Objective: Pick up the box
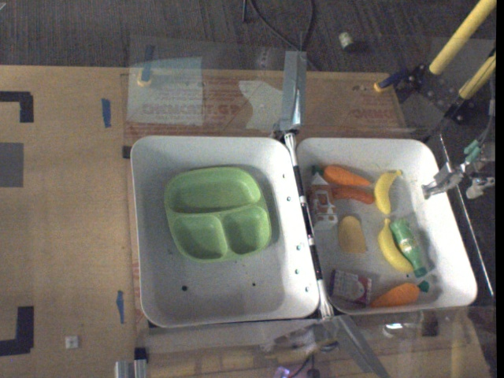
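In the right bin (453, 235) a small white and red box (321, 202) lies against the left wall. A second flat box with a pink and purple face (350, 287) lies near the front edge, beside a carrot (398, 294). My gripper (455, 178) hangs over the right bin's right rim, well to the right of both boxes and apart from them. Nothing shows in its grasp.
The right bin also holds two carrots (346, 176) at the back, two bananas (384, 190), a green bottle (409, 246) and a pale yellow piece (352, 234). The left bin (150, 235) holds a green divided plate (219, 213). Yellow-handled tools (465, 30) stand at the back right.
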`<state>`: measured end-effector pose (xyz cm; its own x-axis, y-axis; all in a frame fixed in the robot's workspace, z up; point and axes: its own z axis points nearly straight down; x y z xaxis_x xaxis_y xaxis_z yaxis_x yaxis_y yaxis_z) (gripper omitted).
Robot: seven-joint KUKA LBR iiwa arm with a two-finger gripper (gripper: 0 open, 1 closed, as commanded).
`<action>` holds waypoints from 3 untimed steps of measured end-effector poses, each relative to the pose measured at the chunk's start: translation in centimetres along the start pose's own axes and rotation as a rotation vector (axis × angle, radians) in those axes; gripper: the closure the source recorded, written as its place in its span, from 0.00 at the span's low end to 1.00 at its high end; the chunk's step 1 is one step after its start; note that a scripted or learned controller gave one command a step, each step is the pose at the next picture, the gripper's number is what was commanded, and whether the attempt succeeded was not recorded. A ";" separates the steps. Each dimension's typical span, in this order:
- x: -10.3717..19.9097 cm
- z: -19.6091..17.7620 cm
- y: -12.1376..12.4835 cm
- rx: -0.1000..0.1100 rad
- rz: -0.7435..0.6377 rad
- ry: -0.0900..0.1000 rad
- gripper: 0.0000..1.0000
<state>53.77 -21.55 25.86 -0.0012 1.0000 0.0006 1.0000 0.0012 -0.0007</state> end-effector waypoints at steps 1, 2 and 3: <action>-0.6 -1.0 2.3 -0.006 -0.167 -0.004 0.00; 0.4 14.9 -2.2 -0.005 0.059 -0.001 0.00; 0.9 13.2 -3.5 0.001 0.035 0.001 0.00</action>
<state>50.23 -20.67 12.63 0.0343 0.9994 0.0020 0.9994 -0.0343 -0.0014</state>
